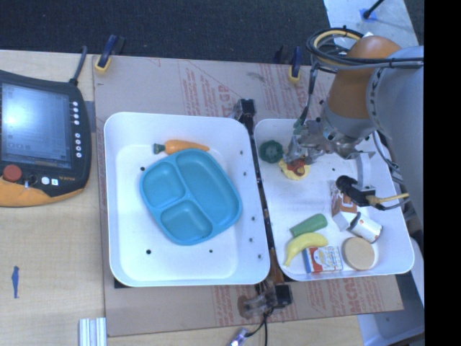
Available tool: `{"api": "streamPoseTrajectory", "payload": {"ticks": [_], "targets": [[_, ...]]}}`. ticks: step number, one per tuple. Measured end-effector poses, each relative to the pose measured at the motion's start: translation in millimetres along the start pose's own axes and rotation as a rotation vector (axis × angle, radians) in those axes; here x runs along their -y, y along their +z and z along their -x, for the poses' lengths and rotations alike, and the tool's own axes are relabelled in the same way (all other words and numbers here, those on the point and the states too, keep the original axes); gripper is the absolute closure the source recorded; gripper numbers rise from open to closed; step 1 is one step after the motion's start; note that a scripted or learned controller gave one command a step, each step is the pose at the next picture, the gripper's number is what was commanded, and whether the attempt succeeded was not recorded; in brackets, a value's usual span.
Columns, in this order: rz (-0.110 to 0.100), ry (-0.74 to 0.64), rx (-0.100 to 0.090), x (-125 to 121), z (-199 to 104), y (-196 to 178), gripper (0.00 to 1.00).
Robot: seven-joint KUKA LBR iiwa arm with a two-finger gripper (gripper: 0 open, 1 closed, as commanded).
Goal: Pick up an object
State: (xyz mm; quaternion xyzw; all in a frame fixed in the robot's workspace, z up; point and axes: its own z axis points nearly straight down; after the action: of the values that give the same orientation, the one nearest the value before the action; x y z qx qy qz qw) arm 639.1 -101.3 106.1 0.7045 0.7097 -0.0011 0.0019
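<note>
A small, lumpy yellow and red object point(294, 169) lies in the far left part of the right shallow white bin point(306, 197). It is partly covered from above, so its exact shape cannot be told. A dark green round piece point(271, 150) sits just to its left.

The two-finger gripper point(299, 156) hangs directly over the yellow and red object, at or very close to its top. Whether the gripper is open or closed, and whether it grips anything, cannot be told. The grey arm point(392, 114) reaches in from the right, bulky over the bin's far right corner, with its orange band point(353, 85) above the wrist.

Nearer in the same bin lie a green pickle-shaped toy point(309, 225), a yellow toy banana point(302, 244) just below it, a small printed carton point(322, 259), a round tan disc point(359, 253) and a short white cylinder point(366, 227).

The left white bin point(130, 251) holds a blue divided plastic plate point(189, 196), with an orange toy carrot point(184, 147) touching its far edge.

Both bins rest on a brown cardboard sheet point(180, 78) laid over a pale wooden bench point(50, 265). A handheld control unit with a grey screen point(39, 143) lies on the bench at the far left. Dark floor point(180, 13) lies beyond the bench.
</note>
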Motion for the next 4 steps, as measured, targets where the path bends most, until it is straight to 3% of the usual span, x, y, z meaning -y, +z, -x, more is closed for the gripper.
{"api": "streamPoseTrajectory", "payload": {"ticks": [1,2,3,4], "targets": [[-0.005,-0.001,-0.004,58,-73,-87,1.0],[-0.004,0.003,-0.005,33,-120,-117,1.0],[-0.007,0.005,-0.002,42,-30,-85,1.0],[-0.009,0.002,-0.002,32,-7,-18,1.0]]}}
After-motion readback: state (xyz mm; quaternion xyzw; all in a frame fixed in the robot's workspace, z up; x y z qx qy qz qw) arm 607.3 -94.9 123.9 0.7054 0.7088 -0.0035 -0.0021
